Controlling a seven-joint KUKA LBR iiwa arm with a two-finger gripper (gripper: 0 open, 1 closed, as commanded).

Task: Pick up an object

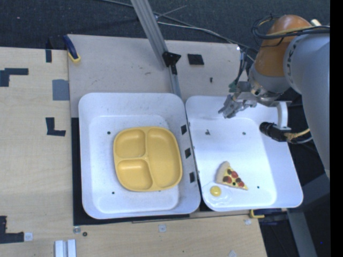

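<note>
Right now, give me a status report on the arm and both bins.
Gripper at right bin's far edge, holding nothing. Pizza slice and small yellow piece at near end. Yellow divided plate in left bin. Path unobstructed.

Bins (pixel 91 143) white; divided plate (pixel 147 158) yellow; pizza slice (pixel 231 176) tan with red dots — small yellow piece (pixel 215 191) beside.

Yellow divided plate (pixel 147 158) in left bin (pixel 88 143), pizza slice (pixel 231 176) in right bin (pixel 278 170), end effector (pixel 231 109) above
</note>
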